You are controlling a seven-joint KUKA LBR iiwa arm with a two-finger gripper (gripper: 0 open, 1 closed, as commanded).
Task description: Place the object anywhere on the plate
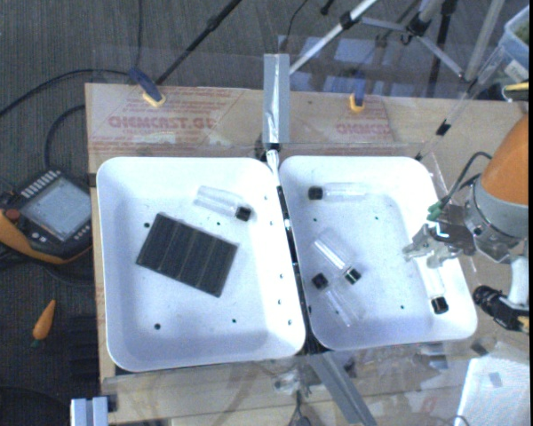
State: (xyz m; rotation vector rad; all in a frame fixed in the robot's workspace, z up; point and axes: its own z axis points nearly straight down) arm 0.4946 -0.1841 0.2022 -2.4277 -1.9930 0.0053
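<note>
My hand (429, 242) hovers at the right edge of the frame, over the right bin (386, 177); I cannot tell if it is clenched or released. Nothing visibly in it. Several clear vials with black caps lie here: one just below the hand (437, 293), a cluster mid-bin (336, 261), one up top (336, 190). The dark plate (186, 254) sits bare in the left bin (124, 327), another vial (222, 201) near it. My read: grasp and transfer both remain; the bin divider lies between.
</note>
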